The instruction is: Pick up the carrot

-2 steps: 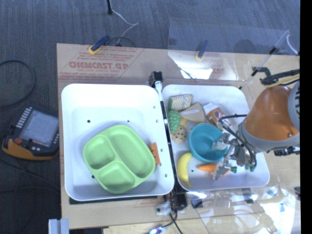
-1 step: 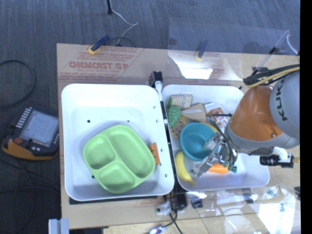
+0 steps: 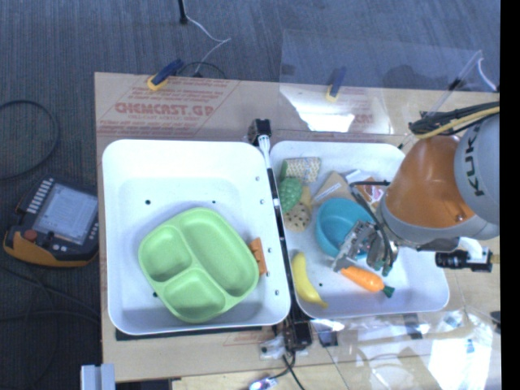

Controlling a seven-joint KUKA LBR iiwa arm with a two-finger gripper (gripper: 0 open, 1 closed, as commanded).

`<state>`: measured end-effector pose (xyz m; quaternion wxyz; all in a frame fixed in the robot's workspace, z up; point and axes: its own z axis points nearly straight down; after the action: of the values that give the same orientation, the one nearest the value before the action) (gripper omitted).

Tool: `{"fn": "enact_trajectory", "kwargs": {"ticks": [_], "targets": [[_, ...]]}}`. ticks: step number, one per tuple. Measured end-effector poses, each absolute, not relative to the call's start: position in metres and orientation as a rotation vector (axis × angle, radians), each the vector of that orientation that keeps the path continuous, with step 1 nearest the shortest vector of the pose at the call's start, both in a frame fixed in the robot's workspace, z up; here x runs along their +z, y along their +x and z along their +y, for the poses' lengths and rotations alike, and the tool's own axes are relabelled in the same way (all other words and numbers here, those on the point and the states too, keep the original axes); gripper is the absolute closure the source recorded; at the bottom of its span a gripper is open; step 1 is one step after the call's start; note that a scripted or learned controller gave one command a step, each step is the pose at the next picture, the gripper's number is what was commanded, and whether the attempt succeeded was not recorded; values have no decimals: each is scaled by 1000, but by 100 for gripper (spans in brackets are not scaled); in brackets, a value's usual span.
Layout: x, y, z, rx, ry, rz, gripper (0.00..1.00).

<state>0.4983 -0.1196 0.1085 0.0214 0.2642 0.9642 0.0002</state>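
The carrot (image 3: 362, 279), orange with a small green tip at its right end, lies flat on the floor of the right bin (image 3: 422, 299), near the front. My gripper (image 3: 366, 253) hangs just behind and above it, reaching in from the right under the orange wrist band. Its two fingers (image 3: 351, 246) stand apart, open, with nothing between them. The fingertips end close to the carrot's upper edge; I cannot tell whether they touch it.
A blue bowl (image 3: 340, 222) sits just left of the gripper. A banana (image 3: 307, 280) lies at the bin's front left. Green and beige toy foods (image 3: 291, 193) crowd the back left. The left bin (image 3: 130, 177) holds a green divided plate (image 3: 197, 262) and a small orange piece (image 3: 257, 256).
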Motion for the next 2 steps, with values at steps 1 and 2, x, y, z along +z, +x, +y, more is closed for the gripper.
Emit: {"fn": "enact_trajectory", "kwargs": {"ticks": [1, 2], "targets": [[103, 494, -119, -2, 825, 3004, 0], [101, 484, -117, 1, 1002, 2977, 0]]}}
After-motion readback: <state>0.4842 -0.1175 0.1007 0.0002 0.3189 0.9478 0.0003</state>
